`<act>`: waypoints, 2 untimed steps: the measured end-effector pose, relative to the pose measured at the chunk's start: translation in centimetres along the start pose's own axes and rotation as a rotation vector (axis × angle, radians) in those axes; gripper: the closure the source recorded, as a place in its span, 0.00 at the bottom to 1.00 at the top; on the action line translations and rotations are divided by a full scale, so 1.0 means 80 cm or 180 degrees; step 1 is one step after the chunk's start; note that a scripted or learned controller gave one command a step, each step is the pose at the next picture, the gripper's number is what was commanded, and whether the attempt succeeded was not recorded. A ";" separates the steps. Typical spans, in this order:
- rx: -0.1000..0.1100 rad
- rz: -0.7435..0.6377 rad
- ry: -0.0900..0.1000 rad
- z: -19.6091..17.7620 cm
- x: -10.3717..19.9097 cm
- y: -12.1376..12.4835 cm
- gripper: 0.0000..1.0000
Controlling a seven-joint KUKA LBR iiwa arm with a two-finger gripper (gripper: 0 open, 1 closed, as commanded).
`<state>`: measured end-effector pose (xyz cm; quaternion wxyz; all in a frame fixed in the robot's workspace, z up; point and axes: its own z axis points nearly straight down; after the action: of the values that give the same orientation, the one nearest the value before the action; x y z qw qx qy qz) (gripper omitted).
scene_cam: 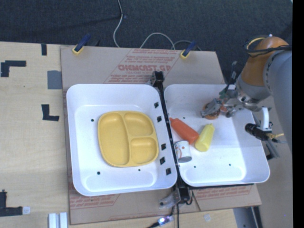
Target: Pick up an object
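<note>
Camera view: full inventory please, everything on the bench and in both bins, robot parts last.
bins: 2, white, side by side on the cardboard sheet
divided plate: 1, yellow, middle of the left bin
carrot: 1, orange, right bin near the divider
yellow corn-like piece: 1, yellow, right bin, beside the carrot
small can: 1, white and grey, right bin, below the carrot
small brown item: 1, brown-orange, right bin, upper part, at the gripper; too blurred to identify
clamps: 2, blue and yellow, top edge of the cardboard
arm: 1, grey with orange band, right side
gripper: 1, dark, over the right bin

Left bin [76, 141]: divided tray [127, 138], central. Right bin [237, 167]: carrot [184, 130], corn cob [204, 137] and small can [182, 151] near its left wall; gripper [216, 108] at far side.
</note>
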<state>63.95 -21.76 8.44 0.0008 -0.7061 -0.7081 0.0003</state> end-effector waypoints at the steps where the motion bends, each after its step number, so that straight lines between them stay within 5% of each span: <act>1: -0.0008 -0.0006 -0.0011 -0.015 0.000 0.001 1.00; 2: -0.0016 0.0003 -0.0005 -0.070 0.007 0.002 1.00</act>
<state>64.08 -21.22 14.02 -0.0015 -0.7064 -0.7078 -0.0010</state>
